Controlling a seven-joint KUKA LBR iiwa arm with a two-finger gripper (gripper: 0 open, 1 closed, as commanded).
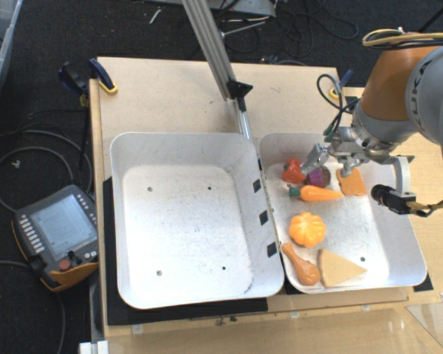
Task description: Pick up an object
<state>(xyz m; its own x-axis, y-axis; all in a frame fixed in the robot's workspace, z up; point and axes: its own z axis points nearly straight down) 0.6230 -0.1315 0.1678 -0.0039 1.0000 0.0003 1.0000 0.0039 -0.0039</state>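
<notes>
My gripper (330, 165) hangs over the back of the right bin (399, 260), its fingers spread open. Just below and between them lies a small purple item (319, 176), not gripped. A red piece (293, 172) sits to its left, an orange carrot (320, 194) in front of it, and a flat orange slab (354, 184) under the right finger. Nearer the front lie a round orange fruit (308, 228), a brown drumstick (301, 265) and a yellow cheese wedge (340, 268).
The left bin (133, 153) adjoins the right one along a shared rim. A slanted metal pole (210, 39) comes down to the bins' back junction. The arm's wrist and a black cable fitting (391, 196) overhang the right bin's right side.
</notes>
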